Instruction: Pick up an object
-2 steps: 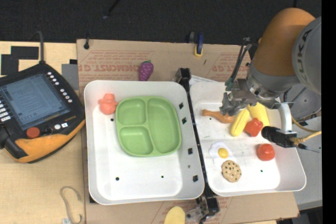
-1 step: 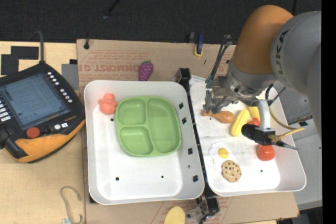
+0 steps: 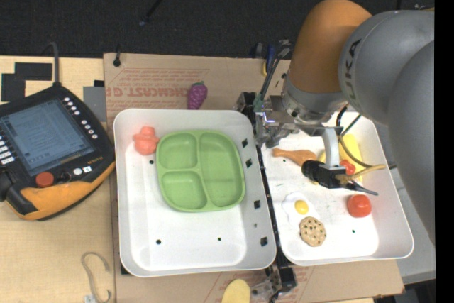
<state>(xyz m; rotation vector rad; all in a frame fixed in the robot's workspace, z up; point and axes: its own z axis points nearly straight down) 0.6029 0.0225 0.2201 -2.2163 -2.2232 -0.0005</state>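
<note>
A black backdrop with loose cables fills the top of the frame, above a wooden bench (image 3: pixel 57 252). The grey arm (image 3: pixel 397 74) with its orange band crowds the upper right. On a cardboard sheet (image 3: pixel 163 81) lie two white bins: the left bin (image 3: pixel 184 252) holds a green divided plate (image 3: pixel 200 172) and a pink toy (image 3: pixel 145 141) at its upper left corner. At left centre sits a teach pendant (image 3: pixel 46 145). The gripper (image 3: pixel 271 125) hangs over the right bin (image 3: pixel 355 245) at its upper left corner; whether it is apart or together I cannot tell. Lower in that bin lie a red tomato (image 3: pixel 360 206), a cookie (image 3: pixel 312 230) and a yellow piece (image 3: pixel 301 207).
</note>
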